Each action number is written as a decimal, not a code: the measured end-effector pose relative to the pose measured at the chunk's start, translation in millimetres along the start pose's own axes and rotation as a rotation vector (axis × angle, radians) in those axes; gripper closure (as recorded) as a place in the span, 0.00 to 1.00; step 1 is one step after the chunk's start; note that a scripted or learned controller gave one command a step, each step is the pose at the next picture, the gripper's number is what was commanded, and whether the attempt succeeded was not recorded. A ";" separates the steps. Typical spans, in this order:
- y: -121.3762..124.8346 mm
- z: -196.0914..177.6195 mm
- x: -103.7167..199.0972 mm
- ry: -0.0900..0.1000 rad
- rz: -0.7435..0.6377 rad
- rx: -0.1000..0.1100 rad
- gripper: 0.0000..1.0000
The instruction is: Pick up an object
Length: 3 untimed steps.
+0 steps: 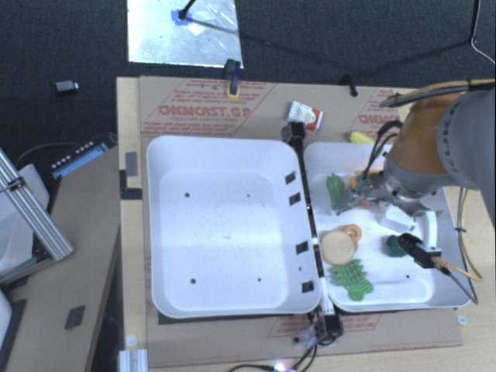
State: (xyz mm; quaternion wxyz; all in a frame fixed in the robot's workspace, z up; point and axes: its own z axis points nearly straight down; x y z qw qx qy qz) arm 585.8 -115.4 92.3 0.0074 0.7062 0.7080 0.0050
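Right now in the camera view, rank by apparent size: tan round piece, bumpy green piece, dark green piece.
1. Bumpy green piece and tan round piece: too alike to rank.
2. Dark green piece, clearly smaller.

Two shallow white plastic bins, left [225,231] and right [387,289], look smooth and faintly glossy. They sit on matt brown printed cardboard [201,108]. A shiny crinkled foil sheet [186,22] lies on dark matt carpet [70,29].
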 end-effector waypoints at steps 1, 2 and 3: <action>-58.2 7.5 26.4 0.005 0.001 0.020 0.00; -55.2 -3.8 25.0 0.003 0.001 0.014 1.00; 67.3 -98.5 96.8 0.006 -0.011 -0.003 1.00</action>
